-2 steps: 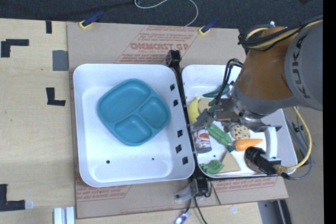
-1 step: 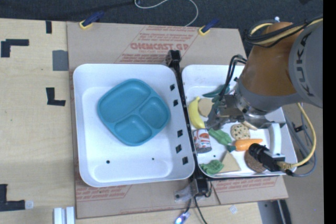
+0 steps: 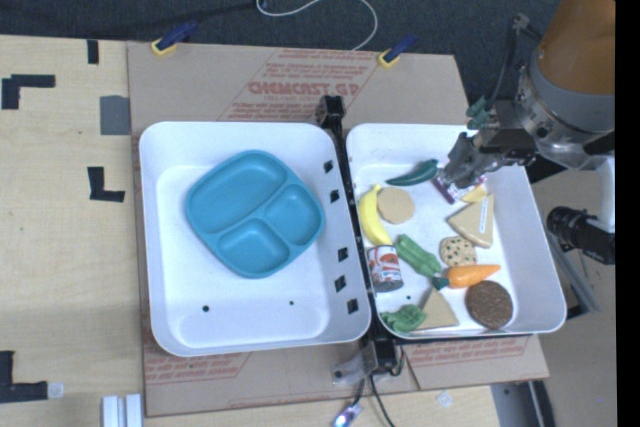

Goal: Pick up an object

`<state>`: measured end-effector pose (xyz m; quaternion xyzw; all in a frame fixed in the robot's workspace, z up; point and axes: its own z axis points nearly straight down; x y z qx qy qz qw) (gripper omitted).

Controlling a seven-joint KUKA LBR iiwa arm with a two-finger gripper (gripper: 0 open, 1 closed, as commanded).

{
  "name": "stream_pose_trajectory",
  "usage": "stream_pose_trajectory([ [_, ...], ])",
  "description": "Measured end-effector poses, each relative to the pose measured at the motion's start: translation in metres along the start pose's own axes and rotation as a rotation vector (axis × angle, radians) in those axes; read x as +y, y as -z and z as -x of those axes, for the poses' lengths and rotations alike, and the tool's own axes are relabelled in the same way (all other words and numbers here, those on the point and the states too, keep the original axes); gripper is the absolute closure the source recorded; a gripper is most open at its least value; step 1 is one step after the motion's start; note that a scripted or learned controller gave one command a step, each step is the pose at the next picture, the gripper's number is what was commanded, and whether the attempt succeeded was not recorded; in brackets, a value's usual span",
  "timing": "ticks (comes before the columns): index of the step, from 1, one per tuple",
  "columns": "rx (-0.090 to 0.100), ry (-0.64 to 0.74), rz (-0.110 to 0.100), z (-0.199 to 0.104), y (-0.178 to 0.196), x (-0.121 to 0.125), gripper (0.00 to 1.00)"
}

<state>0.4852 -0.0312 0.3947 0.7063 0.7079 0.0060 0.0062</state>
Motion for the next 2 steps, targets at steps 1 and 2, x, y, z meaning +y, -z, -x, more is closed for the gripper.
stream_pose_trajectory([
  [1, 0.0, 0.001, -0.025, -0.023, -0.109, 0.035, 1.0],
  [2, 0.0, 0.001, -0.021, -0.022, -0.094, 0.034, 1.0],
])
